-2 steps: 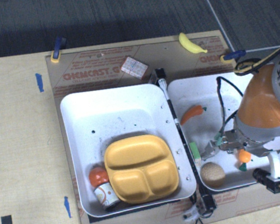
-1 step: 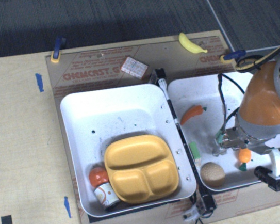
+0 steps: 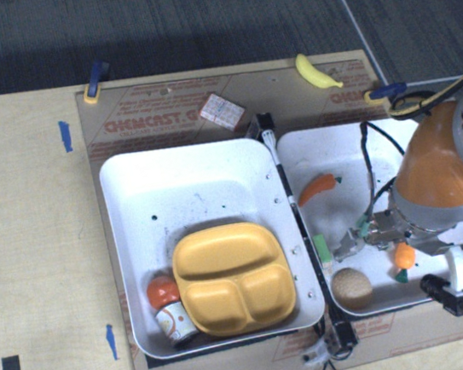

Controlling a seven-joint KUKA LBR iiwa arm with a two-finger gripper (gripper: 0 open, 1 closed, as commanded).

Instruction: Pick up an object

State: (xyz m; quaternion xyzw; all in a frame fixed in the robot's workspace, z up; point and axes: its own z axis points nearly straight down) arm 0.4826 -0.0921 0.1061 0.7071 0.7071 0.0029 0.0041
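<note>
Orange plastic carrot point(image 3: 317, 187) is lying loose in the right bin point(image 3: 337, 142), looking light, stiff, slick; I'm judging its thicker middle the best hold. I'm seeing the gripper point(image 3: 368, 235) hovering nearby, grip unreadable.

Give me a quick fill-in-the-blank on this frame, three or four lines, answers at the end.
1. The yellow divided tray lies in the ___ bin.
2. The banana lies ___ both bins, on the cardboard.
3. The arm's gripper is over the ___ bin.
4. The orange carrot shares its bin with a ___ round potato-like object.

Answers: left; outside; right; brown
</note>
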